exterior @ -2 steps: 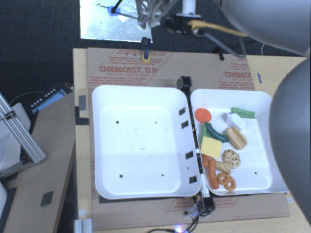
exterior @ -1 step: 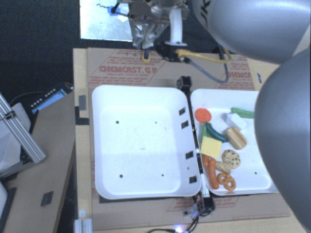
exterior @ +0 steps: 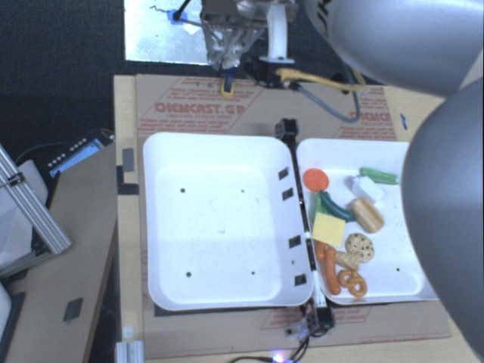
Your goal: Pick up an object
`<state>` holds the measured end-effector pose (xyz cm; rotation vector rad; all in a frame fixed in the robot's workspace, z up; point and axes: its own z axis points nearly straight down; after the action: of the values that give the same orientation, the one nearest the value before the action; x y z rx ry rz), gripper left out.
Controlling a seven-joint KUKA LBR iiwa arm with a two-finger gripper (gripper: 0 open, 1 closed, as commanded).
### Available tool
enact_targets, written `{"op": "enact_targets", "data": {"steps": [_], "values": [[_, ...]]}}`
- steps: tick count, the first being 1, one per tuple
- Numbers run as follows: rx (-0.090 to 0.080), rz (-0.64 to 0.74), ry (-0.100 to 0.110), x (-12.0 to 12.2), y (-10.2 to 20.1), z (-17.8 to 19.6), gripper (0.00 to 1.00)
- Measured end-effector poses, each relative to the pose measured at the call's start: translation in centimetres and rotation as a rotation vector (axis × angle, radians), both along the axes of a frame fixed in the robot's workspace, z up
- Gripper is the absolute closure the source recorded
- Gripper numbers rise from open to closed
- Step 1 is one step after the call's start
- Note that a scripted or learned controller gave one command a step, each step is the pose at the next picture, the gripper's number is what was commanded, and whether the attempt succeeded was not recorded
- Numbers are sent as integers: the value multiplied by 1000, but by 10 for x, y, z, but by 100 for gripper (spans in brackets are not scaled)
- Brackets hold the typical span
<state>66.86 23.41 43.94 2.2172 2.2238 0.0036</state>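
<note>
The right bin (exterior: 401,278) holds several toy foods: a red-orange disc (exterior: 316,178), a light green piece (exterior: 378,176), a white block (exterior: 365,189), a dark green curved piece (exterior: 333,206), a tan roll (exterior: 368,214), a yellow square (exterior: 328,229), a speckled cookie (exterior: 359,246), an orange sausage shape (exterior: 330,267) and a pretzel (exterior: 352,282). My gripper (exterior: 227,63) hangs high, beyond the far edge of the left bin (exterior: 219,218). Its fingers come together at the tips, with nothing between them. The grey arm covers the right bin's right side.
Both bins rest on a brown cardboard sheet (exterior: 197,106). A small yellow piece (exterior: 227,88) lies on the cardboard just below the fingertips. Black clips (exterior: 291,195) line the wall between the bins. A yellow and grey cable (exterior: 325,89) trails behind the right bin.
</note>
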Motion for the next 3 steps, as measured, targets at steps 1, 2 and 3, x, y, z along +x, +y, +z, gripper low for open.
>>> {"op": "enact_targets", "data": {"steps": [1, 2, 3], "values": [[4, 3, -9, -1, 1, 103, 100], [-3, -3, 9, 0, -1, 12, 100], [1, 0, 0, -6, 0, 28, 100]]}}
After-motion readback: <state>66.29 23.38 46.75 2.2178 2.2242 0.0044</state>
